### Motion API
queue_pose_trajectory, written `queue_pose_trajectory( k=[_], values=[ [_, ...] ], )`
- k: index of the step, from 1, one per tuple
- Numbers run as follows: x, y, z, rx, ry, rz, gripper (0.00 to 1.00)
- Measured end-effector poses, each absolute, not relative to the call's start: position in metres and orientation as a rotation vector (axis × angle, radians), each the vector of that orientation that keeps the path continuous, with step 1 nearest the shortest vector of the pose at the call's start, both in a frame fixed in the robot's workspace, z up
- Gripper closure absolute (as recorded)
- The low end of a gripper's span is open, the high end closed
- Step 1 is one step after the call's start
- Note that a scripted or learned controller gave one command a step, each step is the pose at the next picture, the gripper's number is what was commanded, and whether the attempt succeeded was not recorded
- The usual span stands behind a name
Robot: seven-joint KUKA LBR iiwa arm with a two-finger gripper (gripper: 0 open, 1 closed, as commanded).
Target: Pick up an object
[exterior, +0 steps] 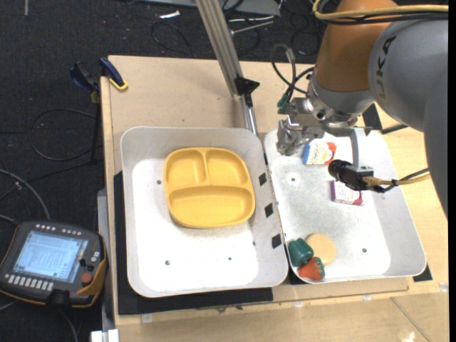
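Observation:
My gripper (288,140) hangs over the far left corner of the right bin (370,262), just left of a small white carton with blue and red print (318,152). A purple packet (347,193) lies further right in the same bin, partly behind a black part on the arm. At the bin's near left corner sit a green piece (300,249), a red piece (311,268) and a tan disc (323,246). I see nothing between the fingers.
The left bin (142,262) holds a yellow divided plate (209,187). A slanted metal pole (222,41) crosses above the bins' far edge. A teach pendant (50,260) lies off the bench at the lower left. Cables trail from the arm over the right bin.

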State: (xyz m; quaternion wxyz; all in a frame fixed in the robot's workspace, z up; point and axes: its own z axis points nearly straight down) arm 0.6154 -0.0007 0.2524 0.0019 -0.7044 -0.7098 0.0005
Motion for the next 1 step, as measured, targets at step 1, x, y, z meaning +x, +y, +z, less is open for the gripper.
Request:
queue_pose_trajectory(
  k=[1],
  values=[
    [0.6162, 0.0564, 0.2502, -2.211, -2.23, -0.002, 1.0]
  ],
)
